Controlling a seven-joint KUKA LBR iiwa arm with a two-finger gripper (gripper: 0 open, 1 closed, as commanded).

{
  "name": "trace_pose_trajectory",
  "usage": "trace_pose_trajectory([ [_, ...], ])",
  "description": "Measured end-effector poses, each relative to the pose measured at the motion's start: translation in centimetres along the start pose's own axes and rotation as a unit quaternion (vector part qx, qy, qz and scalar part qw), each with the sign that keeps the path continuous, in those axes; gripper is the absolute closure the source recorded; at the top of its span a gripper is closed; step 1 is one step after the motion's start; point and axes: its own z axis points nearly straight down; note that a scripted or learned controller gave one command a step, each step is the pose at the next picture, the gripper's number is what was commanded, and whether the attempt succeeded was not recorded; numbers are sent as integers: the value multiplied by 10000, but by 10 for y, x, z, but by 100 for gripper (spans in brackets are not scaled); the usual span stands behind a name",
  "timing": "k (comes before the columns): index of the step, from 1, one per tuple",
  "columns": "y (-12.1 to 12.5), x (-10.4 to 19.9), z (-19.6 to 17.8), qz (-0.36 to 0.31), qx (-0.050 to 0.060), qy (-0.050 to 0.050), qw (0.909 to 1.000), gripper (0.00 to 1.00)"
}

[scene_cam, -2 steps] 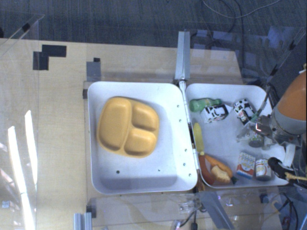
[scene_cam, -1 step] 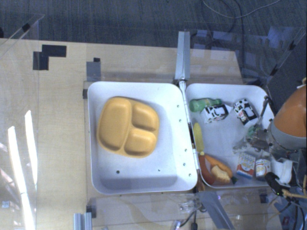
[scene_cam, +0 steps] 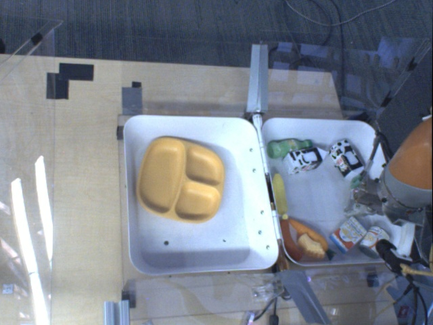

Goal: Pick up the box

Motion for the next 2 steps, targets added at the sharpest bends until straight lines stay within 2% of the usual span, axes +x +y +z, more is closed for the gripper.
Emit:
trace_pose_trajectory([
  [1,-6,1,9,-312,71,-7,9995,100],
  [2,-6,1,9,-307,73,-10,9995,0],
])
